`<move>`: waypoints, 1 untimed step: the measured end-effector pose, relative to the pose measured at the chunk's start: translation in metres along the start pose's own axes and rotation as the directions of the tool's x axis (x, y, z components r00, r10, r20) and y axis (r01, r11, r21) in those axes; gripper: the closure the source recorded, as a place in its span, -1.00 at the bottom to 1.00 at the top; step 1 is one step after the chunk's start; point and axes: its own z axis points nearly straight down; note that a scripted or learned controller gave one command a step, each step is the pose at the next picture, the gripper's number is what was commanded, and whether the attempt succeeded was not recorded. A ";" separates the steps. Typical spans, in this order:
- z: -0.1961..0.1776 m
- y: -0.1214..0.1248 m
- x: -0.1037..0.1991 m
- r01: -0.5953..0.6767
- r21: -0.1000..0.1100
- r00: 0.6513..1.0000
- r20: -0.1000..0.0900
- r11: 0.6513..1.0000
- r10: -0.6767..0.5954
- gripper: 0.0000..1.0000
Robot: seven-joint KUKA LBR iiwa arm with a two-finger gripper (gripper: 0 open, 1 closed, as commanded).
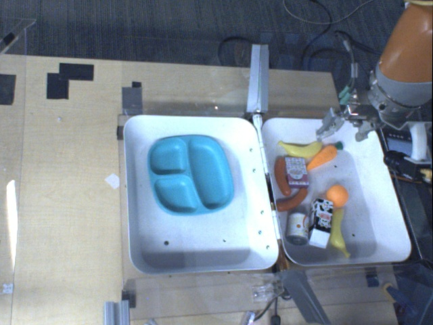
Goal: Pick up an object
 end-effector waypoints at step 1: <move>0.049 0.008 0.000 -0.324 0.002 0.946 -0.001 0.946 0.324 -1.00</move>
